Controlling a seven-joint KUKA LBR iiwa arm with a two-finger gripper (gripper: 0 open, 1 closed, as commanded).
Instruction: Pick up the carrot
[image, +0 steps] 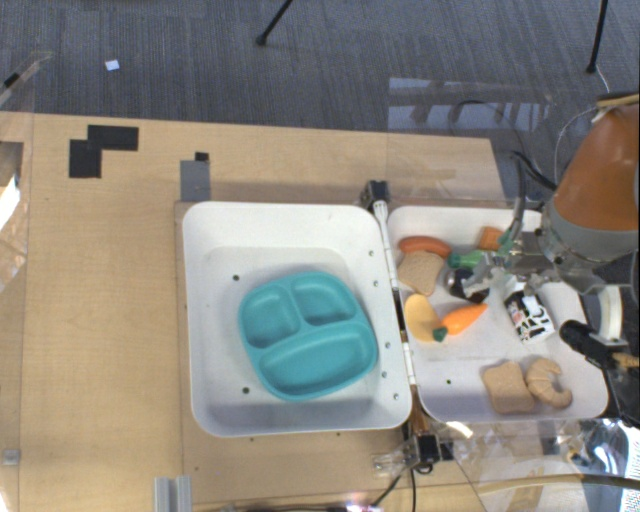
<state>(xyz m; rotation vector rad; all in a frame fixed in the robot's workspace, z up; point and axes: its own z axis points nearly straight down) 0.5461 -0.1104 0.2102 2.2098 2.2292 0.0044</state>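
Carrot (463, 320) lying in the right bin (450, 385), green end touching the yellow wedge (421, 318), orange tip aimed up toward me. My gripper (492, 268) hangs just above it, over a dark object (470, 284); whether my fingers are apart or together, I cannot tell. Teal plate (305, 335) sits in the left bin (220, 300)

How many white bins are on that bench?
2. The left white plastic bin holds a teal divided plate. The right white plastic bin holds the toy foods, including the orange carrot. The grey arm covers part of the right bin.
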